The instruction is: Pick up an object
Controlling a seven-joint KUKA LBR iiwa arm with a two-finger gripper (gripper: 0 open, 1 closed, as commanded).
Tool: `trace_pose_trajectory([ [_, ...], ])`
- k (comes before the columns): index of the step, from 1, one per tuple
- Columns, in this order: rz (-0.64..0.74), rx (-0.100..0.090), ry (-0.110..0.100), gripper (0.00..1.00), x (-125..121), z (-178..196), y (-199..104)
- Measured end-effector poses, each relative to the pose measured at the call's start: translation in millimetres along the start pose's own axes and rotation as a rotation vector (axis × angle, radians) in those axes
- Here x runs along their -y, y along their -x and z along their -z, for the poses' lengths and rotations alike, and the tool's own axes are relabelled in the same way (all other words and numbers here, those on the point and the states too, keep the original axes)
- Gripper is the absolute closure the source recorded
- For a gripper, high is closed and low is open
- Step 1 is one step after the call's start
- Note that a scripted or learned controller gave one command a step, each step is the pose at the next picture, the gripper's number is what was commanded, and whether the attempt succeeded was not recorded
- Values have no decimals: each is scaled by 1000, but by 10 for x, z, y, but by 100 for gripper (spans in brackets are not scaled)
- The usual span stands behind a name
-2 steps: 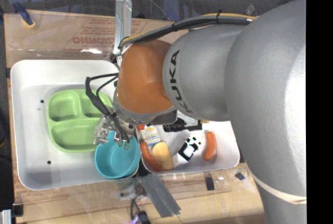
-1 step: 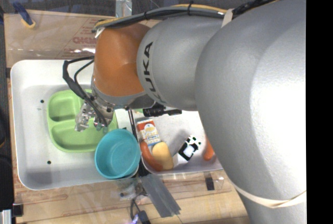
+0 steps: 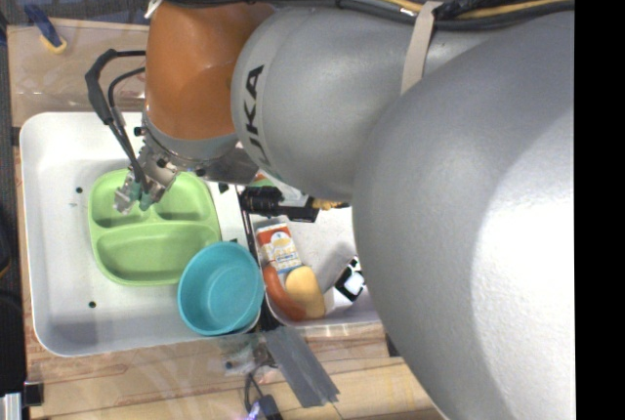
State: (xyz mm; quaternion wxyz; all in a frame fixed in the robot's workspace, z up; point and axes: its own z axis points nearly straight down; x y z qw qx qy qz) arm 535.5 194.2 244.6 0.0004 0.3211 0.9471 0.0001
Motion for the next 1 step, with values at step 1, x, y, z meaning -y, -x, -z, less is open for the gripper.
trace_pose_trajectory([
  [1,112,-3,-5,100,1111,-543,535],
])
